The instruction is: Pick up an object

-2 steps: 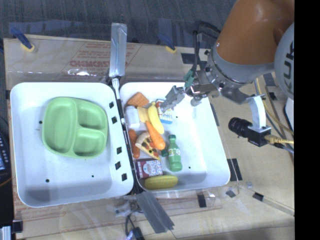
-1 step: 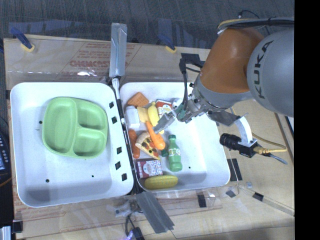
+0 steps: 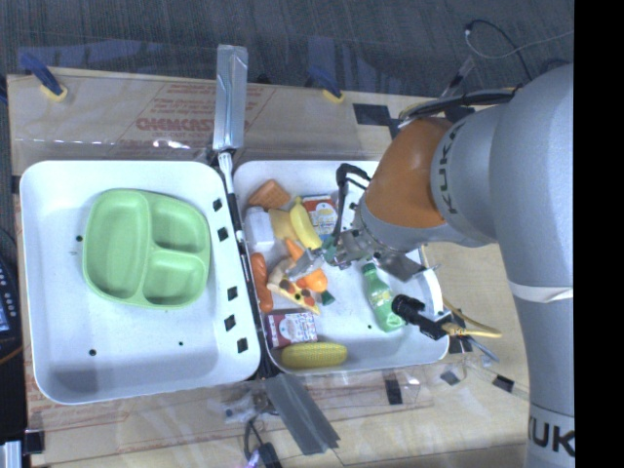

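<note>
Dark grey carpet floor (image 3: 117, 8) on the far side. In front of it is a brown table (image 3: 117, 105) under clear plastic sheeting, carrying two white bins side by side. The left bin (image 3: 54, 359) holds just a green divided plate (image 3: 146, 247), lying flat towards its far half.

The right bin (image 3: 356, 331) is cluttered with all the objects to pick:
- A banana (image 3: 304, 224) lies in the far middle, with a white bottle (image 3: 256, 227) just left of it.
- An orange wedge (image 3: 270, 195) sits in the far left corner.
- A small red box (image 3: 320, 208) is just right of the banana.
- A carrot (image 3: 260, 281) lies along the left wall.
- A small orange fruit (image 3: 312, 283) sits mid-bin.
- A red carton (image 3: 292, 328) lies near the front.
- A yellow corn cob (image 3: 312, 355) lies along the near wall, touching the carton's near edge.
- A green bottle (image 3: 378, 298) lies on its side on the right half, apart from the pile.

The grey arm (image 3: 487, 183) comes in from the right, its orange band (image 3: 409, 178) over the bin's far right part. The gripper (image 3: 327, 252) is low over the middle of the right bin, right by the banana's near end and above the orange fruit.

We cannot tell how far open the gripper is, and we see nothing clearly held in it. All objects look to be resting in the bin.
</note>
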You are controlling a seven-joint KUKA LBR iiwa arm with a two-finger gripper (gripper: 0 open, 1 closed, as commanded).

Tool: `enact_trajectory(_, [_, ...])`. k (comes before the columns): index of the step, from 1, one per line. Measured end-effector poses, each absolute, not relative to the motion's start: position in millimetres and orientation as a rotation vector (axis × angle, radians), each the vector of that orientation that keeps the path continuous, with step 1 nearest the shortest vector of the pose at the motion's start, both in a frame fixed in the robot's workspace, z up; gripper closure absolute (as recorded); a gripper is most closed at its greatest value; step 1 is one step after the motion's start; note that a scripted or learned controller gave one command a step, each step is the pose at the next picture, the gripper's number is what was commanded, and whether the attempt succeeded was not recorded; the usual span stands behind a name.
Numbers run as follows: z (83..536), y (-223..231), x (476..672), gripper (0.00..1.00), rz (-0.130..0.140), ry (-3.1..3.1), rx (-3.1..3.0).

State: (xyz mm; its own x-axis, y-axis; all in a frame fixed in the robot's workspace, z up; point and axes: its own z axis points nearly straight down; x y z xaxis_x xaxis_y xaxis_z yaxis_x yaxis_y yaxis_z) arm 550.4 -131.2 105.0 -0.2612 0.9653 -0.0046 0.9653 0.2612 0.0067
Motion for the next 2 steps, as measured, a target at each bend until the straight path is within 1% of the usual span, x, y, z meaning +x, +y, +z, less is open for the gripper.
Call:
enact_trajectory(1, [114, -131, 549.8, 1.0, 0.0, 2.497, 1.899])
enact_trajectory(2, [226, -52, 478.7, 1.0, -0.002, 2.449, 1.97])
